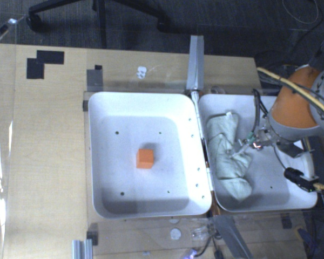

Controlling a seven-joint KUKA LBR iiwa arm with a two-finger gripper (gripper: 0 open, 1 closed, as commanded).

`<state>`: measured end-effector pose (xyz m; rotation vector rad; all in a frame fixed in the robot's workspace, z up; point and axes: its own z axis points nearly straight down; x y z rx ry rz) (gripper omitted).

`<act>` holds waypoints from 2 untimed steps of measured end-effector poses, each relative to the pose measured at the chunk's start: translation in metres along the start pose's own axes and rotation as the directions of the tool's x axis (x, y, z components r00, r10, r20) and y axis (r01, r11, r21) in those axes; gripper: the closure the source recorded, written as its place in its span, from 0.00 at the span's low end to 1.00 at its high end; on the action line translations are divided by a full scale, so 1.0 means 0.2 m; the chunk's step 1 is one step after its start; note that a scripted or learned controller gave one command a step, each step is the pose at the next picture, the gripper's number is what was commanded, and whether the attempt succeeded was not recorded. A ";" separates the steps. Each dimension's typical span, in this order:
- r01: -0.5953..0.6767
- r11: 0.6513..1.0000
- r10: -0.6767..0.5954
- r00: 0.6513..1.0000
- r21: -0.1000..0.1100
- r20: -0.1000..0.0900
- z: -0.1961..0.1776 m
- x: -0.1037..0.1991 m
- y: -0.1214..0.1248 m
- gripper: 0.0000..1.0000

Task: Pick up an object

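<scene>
Nearest the camera's lower edge, the wooden bench [43, 198] carries two shallow white bins side by side. In the left bin [105, 198] a small orange cube [145, 158] sits alone near the middle of the floor. In the right bin [297, 198] a crumpled pale cloth [225, 152] lies along the left wall — bunched and folded over itself. The gripper [247, 144] is at the cloth's right edge, touching or just above it; whether it pinches fabric cannot be told. Farther back, a grey metal post [195, 63] stands between the bins.
</scene>
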<state>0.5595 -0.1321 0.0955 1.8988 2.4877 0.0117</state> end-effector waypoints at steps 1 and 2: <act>0.004 1.000 -0.004 1.000 -0.005 -0.001 -0.06 0.01 0.01 1.00; -0.032 0.999 0.032 0.999 0.008 -0.003 -0.45 0.22 0.28 1.00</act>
